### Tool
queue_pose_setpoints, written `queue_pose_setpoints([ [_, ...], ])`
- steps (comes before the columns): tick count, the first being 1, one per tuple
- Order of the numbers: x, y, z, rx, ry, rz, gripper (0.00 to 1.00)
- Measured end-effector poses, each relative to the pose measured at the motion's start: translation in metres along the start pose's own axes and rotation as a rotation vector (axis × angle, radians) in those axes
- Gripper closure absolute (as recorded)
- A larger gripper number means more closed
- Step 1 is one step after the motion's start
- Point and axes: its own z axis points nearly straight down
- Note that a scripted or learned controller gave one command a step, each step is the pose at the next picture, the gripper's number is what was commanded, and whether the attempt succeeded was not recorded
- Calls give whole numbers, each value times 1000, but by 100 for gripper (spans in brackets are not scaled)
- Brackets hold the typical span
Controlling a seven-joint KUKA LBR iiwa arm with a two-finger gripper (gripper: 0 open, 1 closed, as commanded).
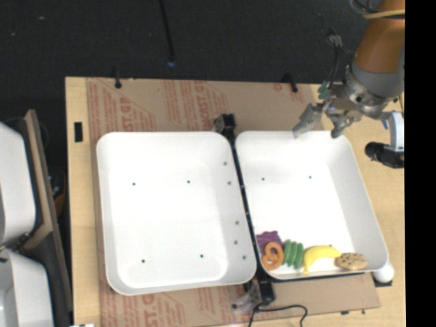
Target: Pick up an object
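Observation:
My gripper [320, 124] hangs over the far edge of the right bin [306, 196], its two fingers spread open with nothing between them. Along that bin's near wall lie several small things in a row: a purple piece [270, 237], an orange ring [272, 255], a green ridged piece [293, 252], a yellow banana [319, 255] and a tan cookie [351, 260]. All of them sit far from the gripper, toward the front of the bench.
The left bin [167, 210] stands beside the right one, separated by a narrow black divider [235, 182]. Both rest on a cardboard sheet [170, 104]. White equipment [17, 203] stands at the left edge.

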Motion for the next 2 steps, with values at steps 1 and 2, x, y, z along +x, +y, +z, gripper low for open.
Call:
queue_pose_setpoints([
  [1,71,-30,-37,-4,1,-5,0],
  [2,128,-128,26,6,1,-4,0],
])
